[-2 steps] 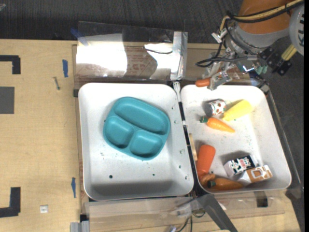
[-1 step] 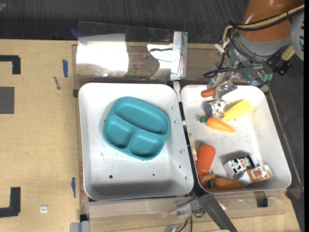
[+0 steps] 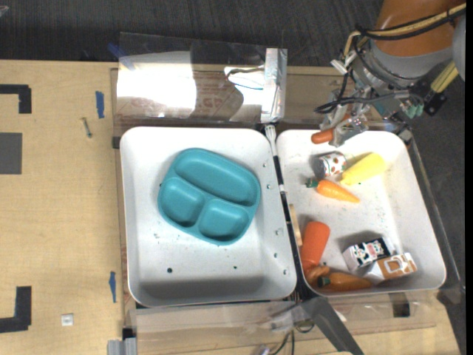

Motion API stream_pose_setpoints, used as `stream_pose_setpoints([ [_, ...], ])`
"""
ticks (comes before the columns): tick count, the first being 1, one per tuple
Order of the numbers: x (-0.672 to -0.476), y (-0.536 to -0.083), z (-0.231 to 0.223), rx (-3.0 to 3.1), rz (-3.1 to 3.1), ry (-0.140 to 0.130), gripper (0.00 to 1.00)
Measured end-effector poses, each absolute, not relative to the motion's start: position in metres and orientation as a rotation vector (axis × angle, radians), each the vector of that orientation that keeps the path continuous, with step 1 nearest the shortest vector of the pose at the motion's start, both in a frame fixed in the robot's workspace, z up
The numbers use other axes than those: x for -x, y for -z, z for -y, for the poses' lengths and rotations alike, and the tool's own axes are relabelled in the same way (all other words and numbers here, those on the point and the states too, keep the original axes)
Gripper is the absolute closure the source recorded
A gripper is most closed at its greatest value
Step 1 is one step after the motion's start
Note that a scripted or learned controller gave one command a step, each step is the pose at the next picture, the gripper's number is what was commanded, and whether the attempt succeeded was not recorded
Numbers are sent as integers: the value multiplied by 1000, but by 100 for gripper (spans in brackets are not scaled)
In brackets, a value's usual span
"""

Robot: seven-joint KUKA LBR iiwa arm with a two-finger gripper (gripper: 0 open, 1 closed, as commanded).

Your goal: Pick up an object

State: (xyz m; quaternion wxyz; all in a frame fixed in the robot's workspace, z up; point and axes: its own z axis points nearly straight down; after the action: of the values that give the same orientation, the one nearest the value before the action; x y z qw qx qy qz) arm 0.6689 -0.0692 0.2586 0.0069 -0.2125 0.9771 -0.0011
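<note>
My gripper (image 3: 346, 126) hangs over the back edge of the right bin (image 3: 423, 198), under the grey wrist with its orange band. A small red-orange sausage shape (image 3: 323, 135) lies just to its left, close to the fingers; whether they touch it is unclear. In front of the gripper lie a yellow piece (image 3: 363, 166), a small white and dark can (image 3: 332, 164) and an orange carrot (image 3: 337, 191). Near the front of the bin are a red-orange cylinder (image 3: 315, 241), a black-and-white carton (image 3: 366, 252), a white and orange carton (image 3: 396, 265) and a brownish carrot (image 3: 346, 279).
The left bin (image 3: 140, 250) holds a teal divided plate (image 3: 209, 194). A clear plastic sheet with a taped metal strip (image 3: 273, 83) stands behind the bins. Cables hang around the wrist above the right bin's back corner. Wooden bench surface lies to the left.
</note>
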Motion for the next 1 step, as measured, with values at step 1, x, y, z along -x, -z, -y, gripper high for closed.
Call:
stream_pose_setpoints([
  [1,-669,-282,63,250,-3119,0,100],
])
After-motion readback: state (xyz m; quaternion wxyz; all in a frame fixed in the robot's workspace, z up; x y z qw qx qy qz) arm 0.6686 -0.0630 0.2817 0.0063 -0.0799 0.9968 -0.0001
